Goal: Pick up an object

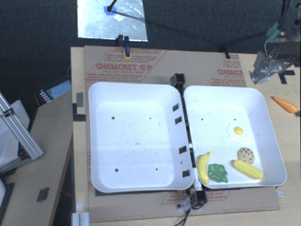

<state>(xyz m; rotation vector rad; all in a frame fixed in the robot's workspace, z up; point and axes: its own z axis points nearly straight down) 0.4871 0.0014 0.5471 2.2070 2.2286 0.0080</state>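
Observation:
The right bin (221, 98) holds several toy foods near its front. A yellow banana (203, 167) lies along its left wall, with a green leafy piece (217, 173) touching it. A round brown cookie (245, 154) sits above a yellow corn cob (247, 169). A fried egg with a yellow yolk (238, 131) rests further back. My gripper (261, 72) hangs at the upper right, outside the bin and above its back right corner, far from all the food.
The left bin (101, 98) stands beside the right one, joined by black clips (181, 121). An orange carrot (286, 104) lies on the bench right of the right bin. A shiny metal sheet (111, 13) lies beyond the bench.

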